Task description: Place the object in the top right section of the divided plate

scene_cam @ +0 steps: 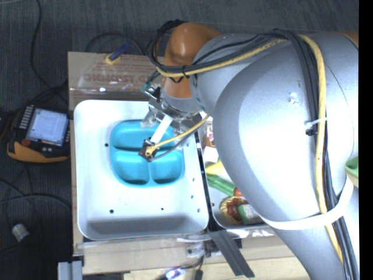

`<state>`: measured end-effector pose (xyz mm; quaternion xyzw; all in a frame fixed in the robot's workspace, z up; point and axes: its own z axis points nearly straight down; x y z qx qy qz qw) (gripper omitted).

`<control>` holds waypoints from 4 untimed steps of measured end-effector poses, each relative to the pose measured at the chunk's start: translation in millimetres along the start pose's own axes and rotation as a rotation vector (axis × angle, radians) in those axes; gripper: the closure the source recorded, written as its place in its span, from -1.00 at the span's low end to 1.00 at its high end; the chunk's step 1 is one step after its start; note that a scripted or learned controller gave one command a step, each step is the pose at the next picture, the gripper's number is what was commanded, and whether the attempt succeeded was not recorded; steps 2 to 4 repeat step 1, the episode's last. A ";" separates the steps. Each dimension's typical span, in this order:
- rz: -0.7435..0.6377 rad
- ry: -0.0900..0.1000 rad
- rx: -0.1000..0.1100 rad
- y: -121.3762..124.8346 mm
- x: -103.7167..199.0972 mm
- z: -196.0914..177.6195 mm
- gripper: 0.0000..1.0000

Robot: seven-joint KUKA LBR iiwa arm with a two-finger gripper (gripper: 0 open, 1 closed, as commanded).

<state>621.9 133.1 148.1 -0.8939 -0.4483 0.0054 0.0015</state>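
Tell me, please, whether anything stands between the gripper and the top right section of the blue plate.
Nothing visible does. The gripper hangs directly over the upper right part of the blue plate, and it hides some of that part.

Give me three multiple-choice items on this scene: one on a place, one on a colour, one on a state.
1. The divided plate lies: A on the floor; B in the left bin; C on a shelf.
2. The plate is: A white; B red; C blue.
3. The plate: A stands on edge; B lies flat, hollows up; C lies upside down.

Key: 1 B, the bin's white walls surround it at the view's left. 2 C, it shows bright blue against the white. 3 B, its ridges and hollows face the camera.
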 end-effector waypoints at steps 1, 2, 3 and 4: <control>0.000 0.000 0.000 0.0 0.0 0.0 -1.00; 0.000 0.000 0.000 0.0 0.0 0.0 -1.00; 0.000 0.000 0.000 0.0 0.0 0.0 -1.00; 0.000 0.000 0.000 0.0 0.0 0.0 -1.00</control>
